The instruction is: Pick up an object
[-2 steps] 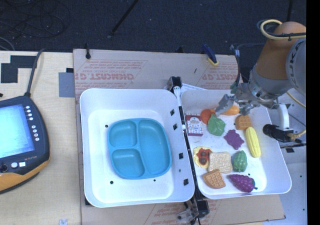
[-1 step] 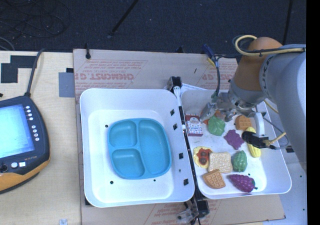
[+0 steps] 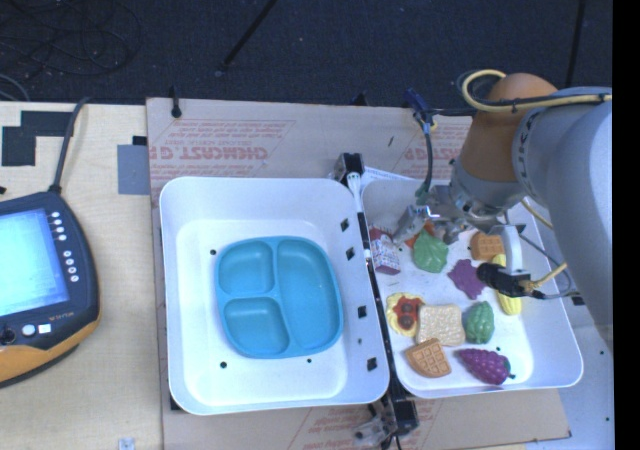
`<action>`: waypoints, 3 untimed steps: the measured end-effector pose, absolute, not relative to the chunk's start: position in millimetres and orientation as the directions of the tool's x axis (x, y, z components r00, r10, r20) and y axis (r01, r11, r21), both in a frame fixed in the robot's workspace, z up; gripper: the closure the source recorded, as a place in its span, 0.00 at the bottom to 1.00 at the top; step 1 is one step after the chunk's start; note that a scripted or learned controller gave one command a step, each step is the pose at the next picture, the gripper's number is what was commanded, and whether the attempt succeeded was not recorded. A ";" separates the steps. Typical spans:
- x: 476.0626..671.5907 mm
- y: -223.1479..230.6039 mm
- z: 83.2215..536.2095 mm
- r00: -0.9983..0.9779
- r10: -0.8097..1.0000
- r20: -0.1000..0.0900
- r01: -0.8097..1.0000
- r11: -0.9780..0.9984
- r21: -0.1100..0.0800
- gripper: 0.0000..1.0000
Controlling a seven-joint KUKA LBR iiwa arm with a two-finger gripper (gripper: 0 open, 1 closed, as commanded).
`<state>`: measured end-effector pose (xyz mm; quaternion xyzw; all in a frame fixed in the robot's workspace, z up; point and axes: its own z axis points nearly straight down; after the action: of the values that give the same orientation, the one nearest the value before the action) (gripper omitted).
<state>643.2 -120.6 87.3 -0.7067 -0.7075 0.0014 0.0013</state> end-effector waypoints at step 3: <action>643.6 -109.7 87.5 0.000 1.000 0.000 1.000 0.000 -0.002 0.00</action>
<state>643.6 -109.7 87.5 -0.7070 -0.7072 0.0008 0.0008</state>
